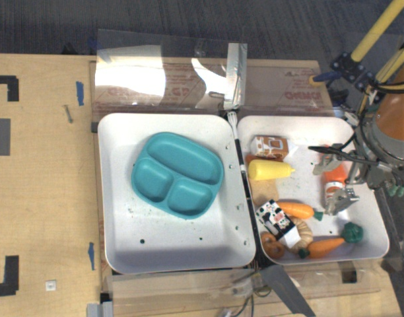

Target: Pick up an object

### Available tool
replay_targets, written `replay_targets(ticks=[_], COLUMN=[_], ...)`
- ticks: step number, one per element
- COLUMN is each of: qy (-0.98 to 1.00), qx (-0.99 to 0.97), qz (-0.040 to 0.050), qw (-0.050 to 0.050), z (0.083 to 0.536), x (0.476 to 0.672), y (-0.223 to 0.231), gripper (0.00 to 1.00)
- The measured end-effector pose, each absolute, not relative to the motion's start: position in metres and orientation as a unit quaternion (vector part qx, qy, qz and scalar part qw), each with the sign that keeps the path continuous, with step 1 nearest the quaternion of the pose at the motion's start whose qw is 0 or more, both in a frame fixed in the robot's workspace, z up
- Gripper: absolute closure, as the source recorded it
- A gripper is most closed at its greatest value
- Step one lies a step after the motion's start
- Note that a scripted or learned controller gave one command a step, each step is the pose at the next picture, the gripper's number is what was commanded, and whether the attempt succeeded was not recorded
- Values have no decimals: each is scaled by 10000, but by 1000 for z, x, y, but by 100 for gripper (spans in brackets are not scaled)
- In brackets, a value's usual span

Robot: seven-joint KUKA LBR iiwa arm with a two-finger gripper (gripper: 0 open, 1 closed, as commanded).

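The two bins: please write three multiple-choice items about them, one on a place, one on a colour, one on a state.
1. Where does the tray lie?
A. left bin
B. right bin
C. on the bench

2. What colour is the tray?
A. red
B. teal
C. yellow

3. How does the tray lie?
A. flipped over
B. standing on edge
C. flat, compartments up

Answers:
1 A: the tray lies alone in the left bin, and the toys fill the right bin.
2 B: its whole surface is teal.
3 C: its three compartments face up.
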State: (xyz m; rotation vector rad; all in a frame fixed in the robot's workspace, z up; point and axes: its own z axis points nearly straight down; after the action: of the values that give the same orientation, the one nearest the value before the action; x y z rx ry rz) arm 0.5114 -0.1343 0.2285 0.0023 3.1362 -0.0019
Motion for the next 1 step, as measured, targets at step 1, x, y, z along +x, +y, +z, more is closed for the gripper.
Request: replay_targets(ticks=[1], qy=[10000], qx=[-37], qz=[-7], qw=[39], z=[96], x=[530], y=[-147], gripper=[0])
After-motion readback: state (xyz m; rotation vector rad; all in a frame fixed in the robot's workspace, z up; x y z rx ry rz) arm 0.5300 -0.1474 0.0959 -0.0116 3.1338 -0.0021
